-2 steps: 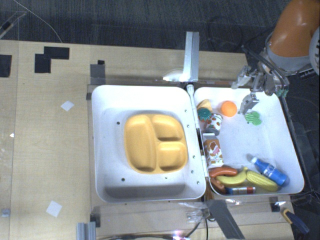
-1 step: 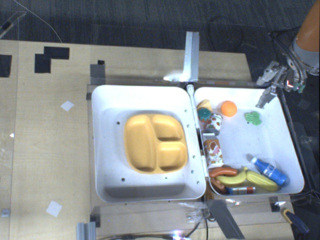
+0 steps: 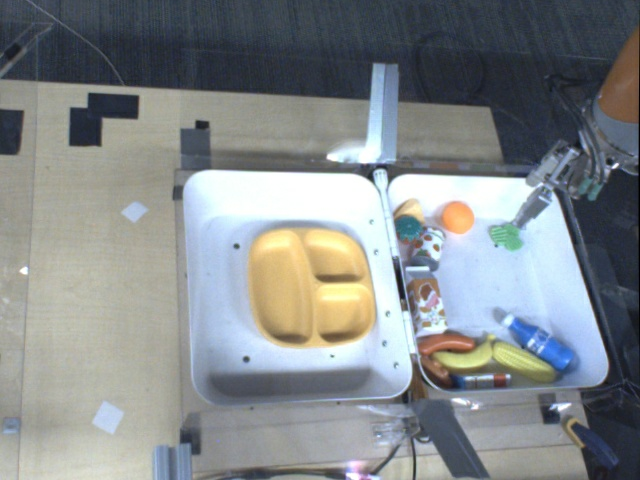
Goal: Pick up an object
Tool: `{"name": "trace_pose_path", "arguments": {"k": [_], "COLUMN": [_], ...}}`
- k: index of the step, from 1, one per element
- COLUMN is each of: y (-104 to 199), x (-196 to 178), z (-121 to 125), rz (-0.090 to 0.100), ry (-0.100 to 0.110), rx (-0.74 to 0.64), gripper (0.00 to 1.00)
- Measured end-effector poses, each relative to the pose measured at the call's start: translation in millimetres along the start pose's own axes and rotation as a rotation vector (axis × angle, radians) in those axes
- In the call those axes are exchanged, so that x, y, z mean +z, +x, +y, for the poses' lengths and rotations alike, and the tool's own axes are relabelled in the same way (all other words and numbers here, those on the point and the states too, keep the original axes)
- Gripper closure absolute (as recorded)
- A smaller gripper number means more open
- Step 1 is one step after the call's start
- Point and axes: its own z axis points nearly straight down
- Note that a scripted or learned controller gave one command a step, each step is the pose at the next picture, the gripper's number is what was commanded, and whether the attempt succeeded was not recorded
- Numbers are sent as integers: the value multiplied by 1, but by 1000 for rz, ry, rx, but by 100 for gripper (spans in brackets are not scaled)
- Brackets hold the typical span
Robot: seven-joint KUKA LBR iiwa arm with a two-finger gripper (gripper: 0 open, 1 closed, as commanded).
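A: Where's the nearest thing to grab?

B: The small green brush (image 3: 507,235) lies on the floor of the right bin (image 3: 560,298), in its upper part, just right of the orange ball (image 3: 457,217). A thin grey handle rises from it up and to the right, toward the gripper (image 3: 556,171).

A: Does the gripper have it?

B: I cannot tell. The gripper sits over the right bin's upper right corner, above and to the right of the brush, and the handle's top end meets it, but whether the fingers are closed there is too blurred to read.

A: And the arm?

B: It (image 3: 618,108) enters at the top right, orange band showing, wrist angled down and left toward that corner.

A: What else, taking the brush as centre?

B: Left of it, past the ball, small printed packets (image 3: 428,278) line the bin's left wall. Below it, well apart, a blue bottle (image 3: 537,340), a banana (image 3: 500,358) and a red sausage (image 3: 447,344) crowd the bottom edge. Far left, a yellow divided tray (image 3: 308,286) rests in the left bin (image 3: 215,298).
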Motion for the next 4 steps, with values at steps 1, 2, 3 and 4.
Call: {"name": "trace_pose_path", "arguments": {"k": [1, 2, 3, 4], "y": [-1, 3, 19, 16], "x": [58, 63, 118, 104], "z": [1, 20, 49, 53], "rz": [3, -3, 5, -14], "ry": [1, -1, 5, -5], "rx": [74, -73, 72, 65], "gripper": [0, 0, 0, 100]}}
